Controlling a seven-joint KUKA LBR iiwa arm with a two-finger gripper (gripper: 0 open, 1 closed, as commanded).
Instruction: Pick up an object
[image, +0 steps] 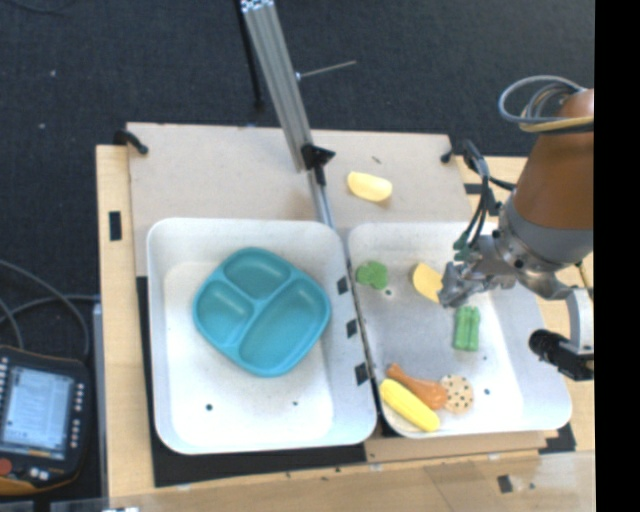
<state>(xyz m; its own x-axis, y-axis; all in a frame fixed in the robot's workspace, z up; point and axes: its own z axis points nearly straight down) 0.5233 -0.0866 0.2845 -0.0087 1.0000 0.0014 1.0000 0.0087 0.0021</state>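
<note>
My gripper (452, 291) hangs low over the right bin (520, 400), between a yellow wedge-shaped piece (426, 281) on its left and a green block (466, 328) just below it. Further left in that bin lies a small round green piece (372, 275). At the bin's front edge lie a yellow banana-like piece (408, 405), an orange carrot-like piece (417, 386) and a speckled round cookie (457, 393). Nothing shows between my fingers.
The left bin (180, 400) holds a blue divided plate (262, 310). A yellow object (369, 186) lies on the bench behind the bins. A slanted metal rail (290, 110) rises from between the bins at the back.
</note>
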